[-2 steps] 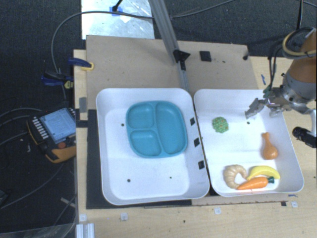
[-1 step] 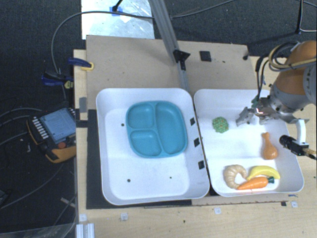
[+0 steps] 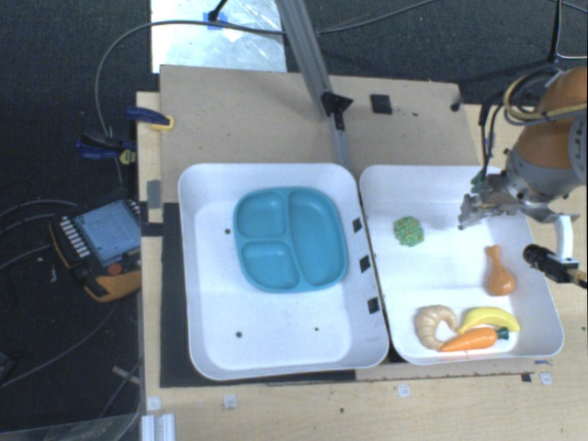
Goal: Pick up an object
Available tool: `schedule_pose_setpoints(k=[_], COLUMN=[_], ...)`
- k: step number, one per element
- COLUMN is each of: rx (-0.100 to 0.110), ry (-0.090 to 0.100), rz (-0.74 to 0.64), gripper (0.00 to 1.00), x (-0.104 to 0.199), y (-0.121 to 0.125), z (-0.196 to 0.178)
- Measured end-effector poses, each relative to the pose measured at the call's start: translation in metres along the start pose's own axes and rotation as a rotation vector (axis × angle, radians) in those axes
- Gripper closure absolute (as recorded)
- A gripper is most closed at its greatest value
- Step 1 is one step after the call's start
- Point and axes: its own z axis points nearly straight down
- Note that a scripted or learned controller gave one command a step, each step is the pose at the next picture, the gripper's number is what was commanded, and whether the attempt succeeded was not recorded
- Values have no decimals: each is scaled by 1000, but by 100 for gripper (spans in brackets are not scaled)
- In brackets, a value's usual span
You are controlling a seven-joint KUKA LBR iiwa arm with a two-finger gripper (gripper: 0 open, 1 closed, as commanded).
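No legible writing; gripper (image 3: 474,211), grip state unclear, hovers right of broccoli (image 3: 409,231), above drumstick (image 3: 499,273), in right bin (image 3: 432,186)

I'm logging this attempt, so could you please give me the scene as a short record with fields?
left bin: holds a blue divided plate
right bin: holds all the loose items
green item: lies alone, near the bin's upper left
orange item: near the right wall
front cluster: croissant, banana and carrot, close together
gripper: over the right bin's upper right, nothing seen between its fingers
arm: reaches in from the right
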Motion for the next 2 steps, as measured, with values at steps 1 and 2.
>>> schedule_pose_setpoints(k=[1, 2], rx=[0, -1], ry=[0, 0], rz=[5, 5], gripper=[100, 100], x=[-6, -14], y=[-3, -5], z=[-48, -97])
